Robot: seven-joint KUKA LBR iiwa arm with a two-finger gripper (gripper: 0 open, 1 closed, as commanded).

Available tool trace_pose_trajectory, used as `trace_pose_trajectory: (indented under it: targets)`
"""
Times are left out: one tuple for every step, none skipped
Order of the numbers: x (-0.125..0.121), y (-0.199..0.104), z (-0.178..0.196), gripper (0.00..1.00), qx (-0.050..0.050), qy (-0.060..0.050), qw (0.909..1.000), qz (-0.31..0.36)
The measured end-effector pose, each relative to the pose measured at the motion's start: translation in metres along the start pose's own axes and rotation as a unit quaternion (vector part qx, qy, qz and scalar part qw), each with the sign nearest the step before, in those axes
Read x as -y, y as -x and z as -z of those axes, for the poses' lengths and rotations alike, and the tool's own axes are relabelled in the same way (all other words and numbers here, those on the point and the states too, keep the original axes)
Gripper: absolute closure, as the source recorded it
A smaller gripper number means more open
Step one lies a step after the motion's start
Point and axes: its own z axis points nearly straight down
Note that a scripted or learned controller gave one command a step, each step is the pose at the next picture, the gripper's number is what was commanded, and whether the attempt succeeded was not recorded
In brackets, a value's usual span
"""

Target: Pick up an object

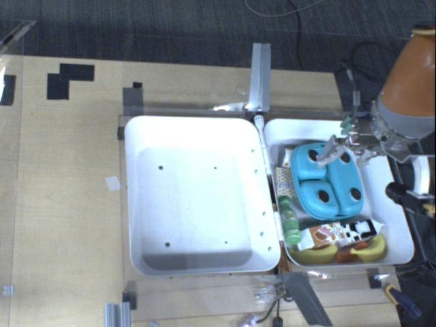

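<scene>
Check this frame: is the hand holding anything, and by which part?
Cannot be told. The hand sits over the upper right of the blue tray in the right bin, but no grip is visible.

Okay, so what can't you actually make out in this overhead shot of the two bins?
- The claw over the turquoise plastic four-hole block: too small and blurred in the camera view to read its state or contact.
- The yellow banana-like item: partly covered by a printed carton.
- The green bottle-like object at the right white bin's left wall: blurred, identity unclear.
- The grey-and-orange arm: cut off by the right edge.
</scene>
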Motion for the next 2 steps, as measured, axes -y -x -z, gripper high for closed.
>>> trace_pose_trajectory:
  targets:
    - [0.048,0.063,-0.047,0.0,0.0,0.001,0.9966,0.082]
    - [-0.021,0.064,-0.129,0.0,0.01,0.022,0.9867,0.161]
